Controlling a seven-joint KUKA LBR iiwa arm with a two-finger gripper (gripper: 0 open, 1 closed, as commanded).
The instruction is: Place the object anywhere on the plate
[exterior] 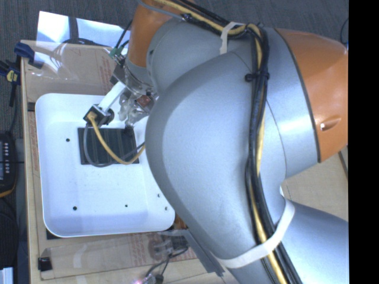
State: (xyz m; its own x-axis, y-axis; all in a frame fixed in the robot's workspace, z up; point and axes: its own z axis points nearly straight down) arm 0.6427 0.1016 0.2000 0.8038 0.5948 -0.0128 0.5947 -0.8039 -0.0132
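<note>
Count, all placed vs. the white bin (pixel 53 218): 1 bin. Inside it: 1 dark flat rectangle (pixel 112 149) on the upper half of the floor, plus approx. 4 small dark dots (pixel 75 207) on the floor, 1 left of the rectangle and 3 below it. 1 grey/orange arm (pixel 225 129) over the bin's right side, w/ 1 gripper (pixel 133 108) at the bin's top edge. 1 blue clamp (pixel 23 51) beyond the top-left corner. 1 black device (pixel 6 158) left of the bin.

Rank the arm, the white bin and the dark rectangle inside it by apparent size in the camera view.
Largest: arm, inflated by nearness to the camera.
Then: white bin.
Smallest: dark rectangle.
</note>
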